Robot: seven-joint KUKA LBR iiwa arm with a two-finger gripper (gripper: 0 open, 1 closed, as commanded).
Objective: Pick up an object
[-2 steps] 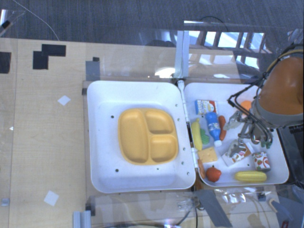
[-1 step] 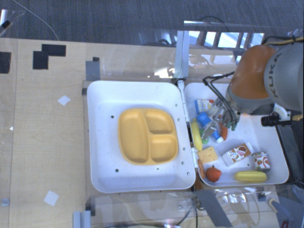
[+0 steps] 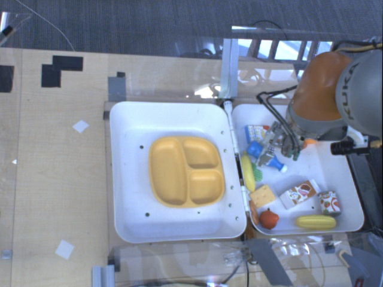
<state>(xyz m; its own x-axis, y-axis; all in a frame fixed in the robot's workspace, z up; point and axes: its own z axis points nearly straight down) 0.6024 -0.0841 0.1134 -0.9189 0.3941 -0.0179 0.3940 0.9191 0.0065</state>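
White bins, two of them, sit side by side on the counter point(image 3: 60, 178). One yellow tray point(image 3: 186, 171) lies in the left bin point(image 3: 128, 220). The right bin point(image 3: 353, 211) holds two cartons point(image 3: 299, 194), one banana point(image 3: 316, 222), one tomato point(image 3: 269, 219), one cheese wedge point(image 3: 262, 195), one corn cob point(image 3: 246, 171). Whether the end effector point(image 3: 281, 145) is clenched above the blue bottle point(image 3: 266, 157), I cannot tell.

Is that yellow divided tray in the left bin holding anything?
Empty. The yellow tray lies flat in the left bin, and all three compartments show bare yellow.
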